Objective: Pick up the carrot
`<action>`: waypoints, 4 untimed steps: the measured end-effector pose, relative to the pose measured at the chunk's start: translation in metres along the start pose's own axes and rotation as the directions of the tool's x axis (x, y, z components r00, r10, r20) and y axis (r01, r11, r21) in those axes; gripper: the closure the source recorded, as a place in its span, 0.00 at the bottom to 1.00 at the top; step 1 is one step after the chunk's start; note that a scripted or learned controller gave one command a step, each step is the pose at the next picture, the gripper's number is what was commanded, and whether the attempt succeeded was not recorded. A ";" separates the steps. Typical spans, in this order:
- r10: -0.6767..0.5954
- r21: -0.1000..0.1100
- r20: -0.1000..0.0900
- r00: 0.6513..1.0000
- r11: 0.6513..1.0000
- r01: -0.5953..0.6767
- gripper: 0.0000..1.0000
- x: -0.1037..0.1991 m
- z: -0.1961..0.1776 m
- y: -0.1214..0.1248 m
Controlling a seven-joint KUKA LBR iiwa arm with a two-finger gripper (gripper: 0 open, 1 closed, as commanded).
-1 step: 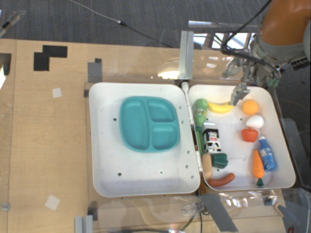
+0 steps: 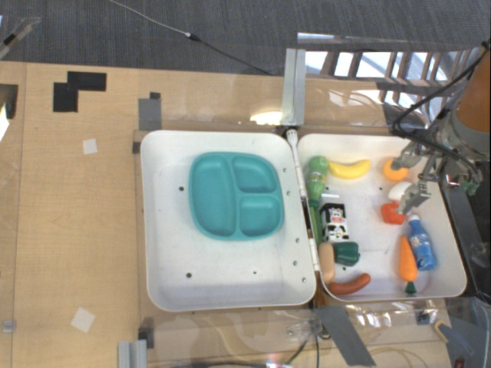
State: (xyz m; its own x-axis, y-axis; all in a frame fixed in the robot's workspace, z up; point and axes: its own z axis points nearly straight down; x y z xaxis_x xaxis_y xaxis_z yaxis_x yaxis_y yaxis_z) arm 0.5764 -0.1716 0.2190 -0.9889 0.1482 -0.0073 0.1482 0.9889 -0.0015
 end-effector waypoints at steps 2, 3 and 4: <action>0.064 -0.001 0.011 0.998 0.998 -0.064 0.00 0.082 0.128 -0.023; 0.057 0.000 0.020 0.998 0.998 -0.057 1.00 0.078 0.116 -0.022; 0.407 -0.003 0.003 0.914 0.914 -0.407 1.00 0.089 0.062 0.007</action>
State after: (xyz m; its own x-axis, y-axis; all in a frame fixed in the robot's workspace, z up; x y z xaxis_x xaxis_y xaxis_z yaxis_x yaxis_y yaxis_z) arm 0.4901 -0.1514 0.1568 -0.8431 0.5376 -0.0101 0.5376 0.8432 0.0043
